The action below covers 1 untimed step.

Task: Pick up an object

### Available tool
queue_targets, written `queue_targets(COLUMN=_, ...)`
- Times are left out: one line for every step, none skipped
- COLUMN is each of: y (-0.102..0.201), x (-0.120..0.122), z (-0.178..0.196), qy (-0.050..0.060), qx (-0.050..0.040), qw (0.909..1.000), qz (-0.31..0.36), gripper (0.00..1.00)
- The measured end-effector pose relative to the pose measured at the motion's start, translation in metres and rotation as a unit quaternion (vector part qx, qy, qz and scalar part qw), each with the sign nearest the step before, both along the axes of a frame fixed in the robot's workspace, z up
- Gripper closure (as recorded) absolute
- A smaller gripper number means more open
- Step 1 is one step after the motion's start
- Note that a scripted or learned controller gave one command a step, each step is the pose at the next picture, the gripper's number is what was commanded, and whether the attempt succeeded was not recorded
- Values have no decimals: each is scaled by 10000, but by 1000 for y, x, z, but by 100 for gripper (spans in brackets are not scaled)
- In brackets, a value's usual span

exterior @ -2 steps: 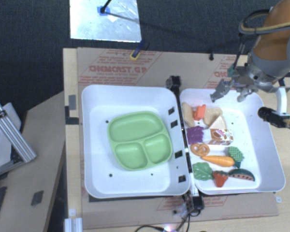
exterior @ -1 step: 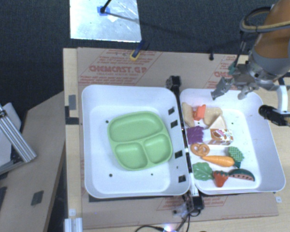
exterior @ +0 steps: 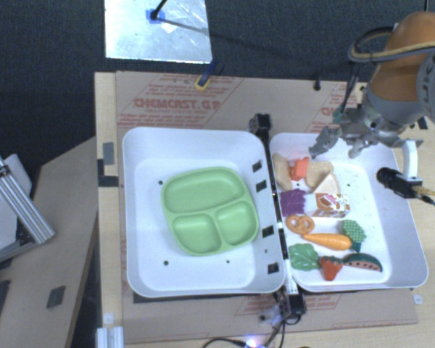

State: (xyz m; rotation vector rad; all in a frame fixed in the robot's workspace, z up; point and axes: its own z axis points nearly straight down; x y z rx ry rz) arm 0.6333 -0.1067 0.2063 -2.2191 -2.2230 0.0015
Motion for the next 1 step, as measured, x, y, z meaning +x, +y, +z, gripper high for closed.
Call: queue_targets(y=5, x=0, z=-62, qy=11, qx=4, qw=10000, qz=-2, gripper=0)
